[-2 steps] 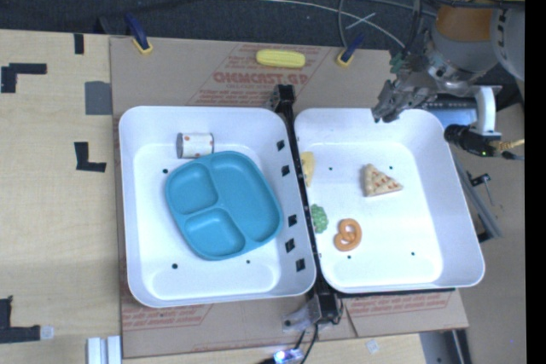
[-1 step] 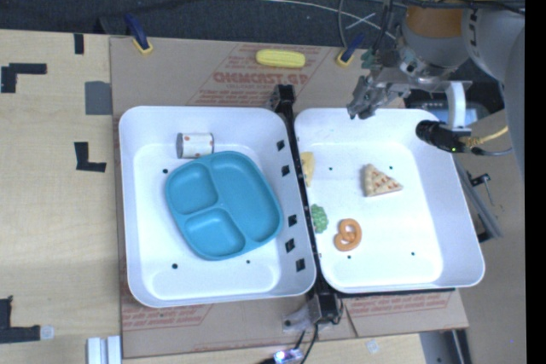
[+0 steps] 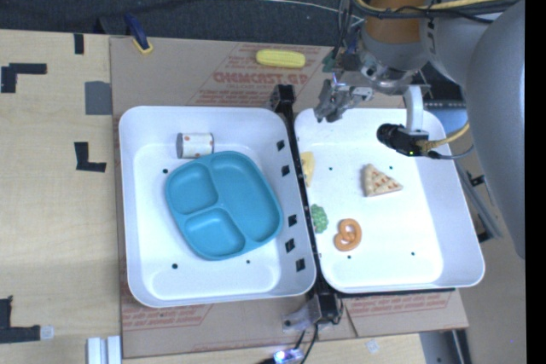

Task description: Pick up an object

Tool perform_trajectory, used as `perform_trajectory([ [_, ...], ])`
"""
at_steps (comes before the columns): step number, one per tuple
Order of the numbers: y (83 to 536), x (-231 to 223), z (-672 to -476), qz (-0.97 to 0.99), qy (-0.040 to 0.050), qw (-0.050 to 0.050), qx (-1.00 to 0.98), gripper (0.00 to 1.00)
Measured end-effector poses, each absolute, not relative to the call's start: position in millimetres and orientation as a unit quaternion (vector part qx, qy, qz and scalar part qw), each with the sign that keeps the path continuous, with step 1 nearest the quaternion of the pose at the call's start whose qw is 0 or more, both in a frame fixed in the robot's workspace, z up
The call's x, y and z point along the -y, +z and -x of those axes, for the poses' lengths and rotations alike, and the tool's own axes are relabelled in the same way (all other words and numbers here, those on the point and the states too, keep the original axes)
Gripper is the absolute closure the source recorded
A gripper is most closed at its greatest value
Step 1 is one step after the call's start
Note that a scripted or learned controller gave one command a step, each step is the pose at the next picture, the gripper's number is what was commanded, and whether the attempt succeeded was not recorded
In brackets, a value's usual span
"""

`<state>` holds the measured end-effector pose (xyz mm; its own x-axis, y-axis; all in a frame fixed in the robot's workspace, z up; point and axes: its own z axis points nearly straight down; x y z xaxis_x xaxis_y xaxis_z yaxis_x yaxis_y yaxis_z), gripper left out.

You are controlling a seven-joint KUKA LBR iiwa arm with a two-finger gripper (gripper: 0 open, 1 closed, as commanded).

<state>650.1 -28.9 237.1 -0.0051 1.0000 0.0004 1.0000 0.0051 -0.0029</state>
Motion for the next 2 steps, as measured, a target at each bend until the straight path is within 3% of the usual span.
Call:
perform_trajectory([
  [2,237,-88,-655.2,0.705,0.0005,0.001,0.709,1.0],
])
